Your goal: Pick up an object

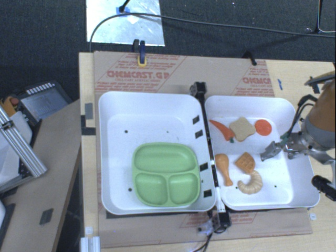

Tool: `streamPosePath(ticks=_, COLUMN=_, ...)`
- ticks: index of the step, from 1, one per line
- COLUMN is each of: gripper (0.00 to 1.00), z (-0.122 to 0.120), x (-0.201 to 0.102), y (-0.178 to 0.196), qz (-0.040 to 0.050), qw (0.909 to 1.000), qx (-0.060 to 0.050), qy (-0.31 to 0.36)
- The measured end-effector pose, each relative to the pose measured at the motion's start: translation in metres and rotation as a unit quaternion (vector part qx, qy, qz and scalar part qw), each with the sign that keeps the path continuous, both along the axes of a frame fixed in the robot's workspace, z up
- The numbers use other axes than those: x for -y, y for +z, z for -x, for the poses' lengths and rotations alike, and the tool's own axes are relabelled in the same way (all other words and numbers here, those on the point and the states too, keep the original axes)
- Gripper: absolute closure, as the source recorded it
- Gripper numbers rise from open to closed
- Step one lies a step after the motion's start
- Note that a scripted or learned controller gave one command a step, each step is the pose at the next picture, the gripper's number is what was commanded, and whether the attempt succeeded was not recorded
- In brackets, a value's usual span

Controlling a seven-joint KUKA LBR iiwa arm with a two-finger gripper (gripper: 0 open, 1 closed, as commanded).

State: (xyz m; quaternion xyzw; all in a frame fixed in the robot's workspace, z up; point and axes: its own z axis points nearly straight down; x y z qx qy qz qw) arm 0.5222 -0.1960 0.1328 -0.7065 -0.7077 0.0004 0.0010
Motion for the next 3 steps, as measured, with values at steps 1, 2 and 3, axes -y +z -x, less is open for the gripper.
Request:
streamPosePath(ticks=1, gripper=0.0, z=0.0, x=0.0, y=-0.051, qz=-0.0001, qw=1.0, qx=0.0, qy=0.0)
streamPosePath(ticks=2, gripper=1.0, z=-0.001, x=0.0, y=-0.038, qz=0.0014, qw=1.0, qx=0.003, qy=0.0)
streamPosePath(ticks=3, gripper=1.0, z=-0.007, x=0.001, y=0.006, qz=0.0015, qw=1.0, qx=0.004, qy=0.001)
